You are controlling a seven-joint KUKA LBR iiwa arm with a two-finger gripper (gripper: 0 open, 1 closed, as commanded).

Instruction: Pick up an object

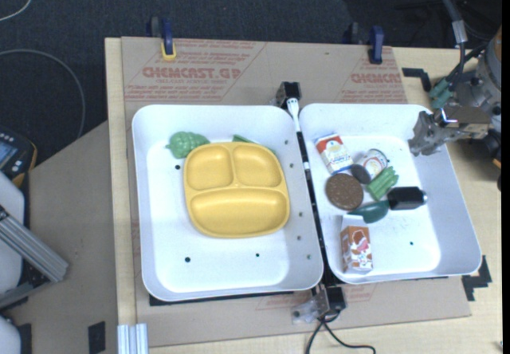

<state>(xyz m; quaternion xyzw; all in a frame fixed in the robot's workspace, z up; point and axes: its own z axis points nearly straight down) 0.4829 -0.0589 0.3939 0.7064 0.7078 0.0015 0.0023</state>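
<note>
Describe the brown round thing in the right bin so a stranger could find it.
Look in the right bin, at the cluster near its centre. The brown disc lies flat below the small red-and-white carton; it alone is dark brown and perfectly round.

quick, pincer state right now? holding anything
Pincer: above the right bin's far right corner, nothing visible in it; open or shut cannot be told.

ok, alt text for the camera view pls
A gripper sits over the right bin's far right rim, above small items: two cartons, a brown disc, a can and a black piece. The left bin holds a yellow divided plate beside a green toy.
</note>
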